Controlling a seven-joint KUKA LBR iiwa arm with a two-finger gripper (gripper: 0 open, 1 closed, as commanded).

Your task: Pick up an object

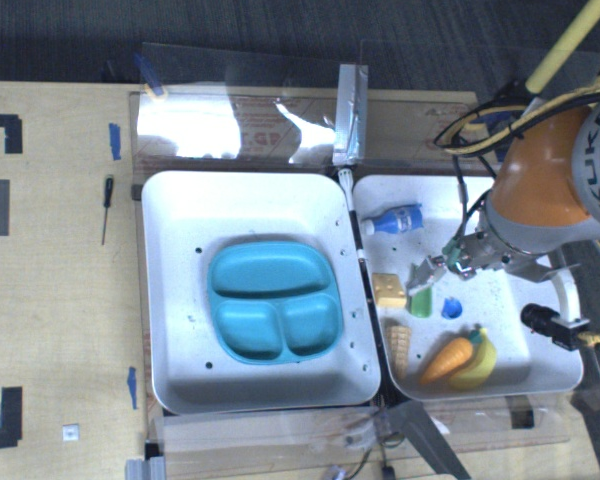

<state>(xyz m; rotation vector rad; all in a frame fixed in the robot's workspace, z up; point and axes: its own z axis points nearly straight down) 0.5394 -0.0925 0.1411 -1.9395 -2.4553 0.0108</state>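
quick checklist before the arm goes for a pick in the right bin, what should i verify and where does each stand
1. Gripper is over the right bin, above the objects: ok.
2. A target lies close beneath it: ok, the green object sits just below the gripper.
3. Fingers' state before descending: cannot tell, they are too small and cluttered to read.
4. Target is clear of neighbours: not ok, the green object is next to the tan block, and the small blue object lies close on its other side.
5. Nothing is held already: cannot tell.
6. Other candidates are free to grab: not ok, the carrot and banana lie against each other; the blue bottle lies apart.
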